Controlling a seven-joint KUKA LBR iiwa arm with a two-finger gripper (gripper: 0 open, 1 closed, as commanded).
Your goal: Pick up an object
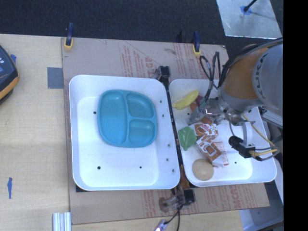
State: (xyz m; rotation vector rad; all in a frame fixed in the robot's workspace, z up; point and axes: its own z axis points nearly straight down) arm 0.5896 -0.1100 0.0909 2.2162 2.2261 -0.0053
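The right bin (250,174) holds a yellow banana-shaped piece (186,99) at the back left, a green piece (186,137) by the left wall, a red-and-white printed packet (210,144) in the middle and a tan round piece (202,170) near the front. The arm comes in from the right with its orange band over the bin's back. My gripper (206,110) is low over the back of this bin, between the banana piece and the packet's top end. The wrist hides what lies right under it.
The left bin (82,129) carries a blue divided plate (127,118). Black cables (250,150) loop from the wrist over the right bin's right side. Clamps (69,36) hold the cardboard sheet at the back. A yellow-edged device (6,76) lies at the far left.
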